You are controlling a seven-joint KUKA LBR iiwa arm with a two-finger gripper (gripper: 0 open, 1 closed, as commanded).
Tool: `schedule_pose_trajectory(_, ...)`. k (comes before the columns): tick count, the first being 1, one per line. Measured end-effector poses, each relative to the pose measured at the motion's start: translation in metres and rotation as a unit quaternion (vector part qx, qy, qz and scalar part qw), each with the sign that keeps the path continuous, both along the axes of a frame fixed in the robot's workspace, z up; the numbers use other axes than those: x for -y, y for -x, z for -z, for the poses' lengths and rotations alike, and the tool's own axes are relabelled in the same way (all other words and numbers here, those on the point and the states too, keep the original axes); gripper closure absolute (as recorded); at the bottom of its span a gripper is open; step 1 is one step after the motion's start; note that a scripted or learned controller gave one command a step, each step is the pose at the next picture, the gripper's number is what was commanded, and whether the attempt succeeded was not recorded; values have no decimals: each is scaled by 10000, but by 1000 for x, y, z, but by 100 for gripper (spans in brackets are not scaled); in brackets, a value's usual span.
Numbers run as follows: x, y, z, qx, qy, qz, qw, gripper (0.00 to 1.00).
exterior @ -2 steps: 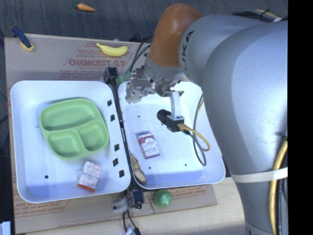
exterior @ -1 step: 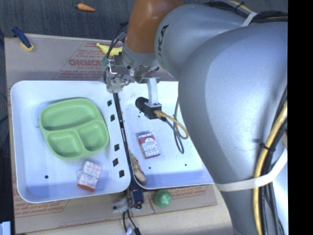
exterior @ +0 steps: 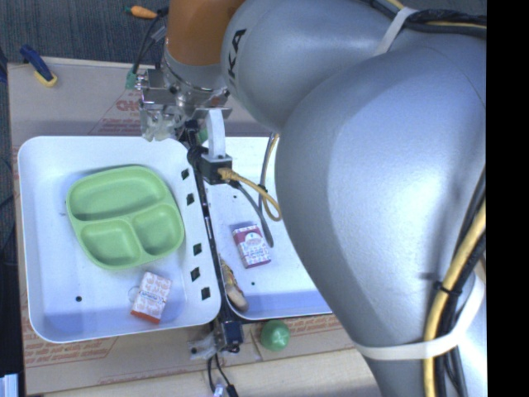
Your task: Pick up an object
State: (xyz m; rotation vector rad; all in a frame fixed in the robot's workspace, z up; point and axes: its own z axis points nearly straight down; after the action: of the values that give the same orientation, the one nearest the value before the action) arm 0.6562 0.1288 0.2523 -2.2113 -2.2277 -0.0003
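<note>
The arm filled the right and upper part of the frame, its orange band near the top centre, and the gripper sat just below that, over the back edge of the left bin, close to the wall the two bins share. Whether anything was clasped there could not be told; it was too small and cluttered to read, and no object showed in its grasp.

Candidates for picking lay well apart from the gripper. A green divided tray rested flat in the middle of the left bin. A small orange-and-white packet lay toward the lower part of that bin, just below the tray. In the right bin, a small red-and-white box lay near the centre of the frame, and a tan item sat near the shared wall at the lower edge. A green ball rested outside the bins on the bench.

The step in hand appeared to be the approach. The packet seemed the better target: small and clear of the walls. A descent straight down over its middle, spanning its narrower side, would likely serve; the tray's wide, shallow shape looked harder to grip.
</note>
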Motion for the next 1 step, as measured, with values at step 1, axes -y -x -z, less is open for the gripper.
schedule_pose_trajectory(1,-66,13,16,-17,8,-4,10000,100)
